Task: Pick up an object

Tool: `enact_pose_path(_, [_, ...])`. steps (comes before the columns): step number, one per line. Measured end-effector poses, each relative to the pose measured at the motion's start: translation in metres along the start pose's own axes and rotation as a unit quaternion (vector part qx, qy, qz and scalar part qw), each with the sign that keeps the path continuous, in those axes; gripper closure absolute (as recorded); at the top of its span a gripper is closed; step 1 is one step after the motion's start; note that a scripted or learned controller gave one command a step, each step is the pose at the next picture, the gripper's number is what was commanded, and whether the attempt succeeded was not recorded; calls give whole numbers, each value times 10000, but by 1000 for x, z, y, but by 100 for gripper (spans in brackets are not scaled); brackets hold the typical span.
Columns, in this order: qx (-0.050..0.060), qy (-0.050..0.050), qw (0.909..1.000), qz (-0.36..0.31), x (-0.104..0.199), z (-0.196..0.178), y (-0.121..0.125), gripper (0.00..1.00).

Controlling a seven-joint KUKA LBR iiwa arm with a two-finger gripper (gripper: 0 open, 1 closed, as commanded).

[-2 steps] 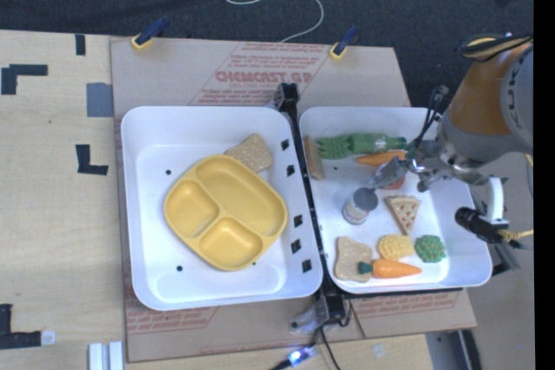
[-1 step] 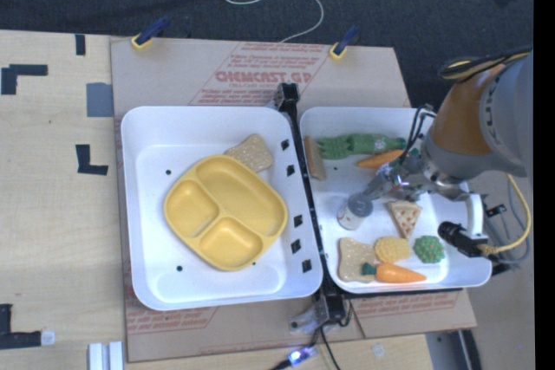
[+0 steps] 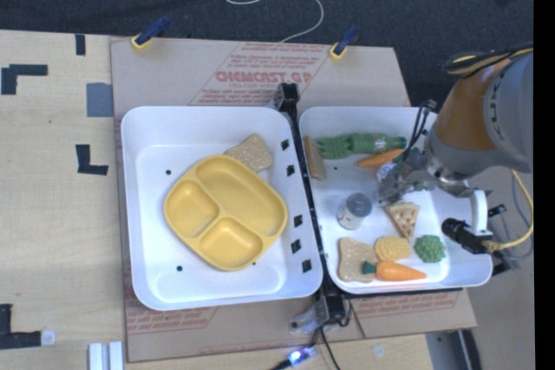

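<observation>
I see the arm (image 3: 473, 121) reaching in over the right bin (image 3: 438, 277), its end effector (image 3: 395, 180) low just above the cheese wedge (image 3: 402, 217); I cannot tell its state, as it is too blurred. Around the wedge lie a grey round piece (image 3: 356, 205), a carrot (image 3: 400, 271), broccoli (image 3: 428, 249), a corn piece (image 3: 392, 249) and toast (image 3: 352, 257). The left bin (image 3: 143, 212) holds a yellow divided plate (image 3: 225, 210).

The bread slice (image 3: 251, 152) is partly hidden beneath the yellow tray (image 3: 225, 211). The gripper (image 3: 395, 184) is blurred; its finger state cannot be determined.
</observation>
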State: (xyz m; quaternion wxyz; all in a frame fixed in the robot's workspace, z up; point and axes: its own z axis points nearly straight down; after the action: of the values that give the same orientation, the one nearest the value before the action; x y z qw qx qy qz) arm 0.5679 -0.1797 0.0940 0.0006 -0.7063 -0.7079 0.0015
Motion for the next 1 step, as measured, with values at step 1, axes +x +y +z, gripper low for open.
enact_pose_path(1, [-24,4,10000,5,0,-61,-4,100])
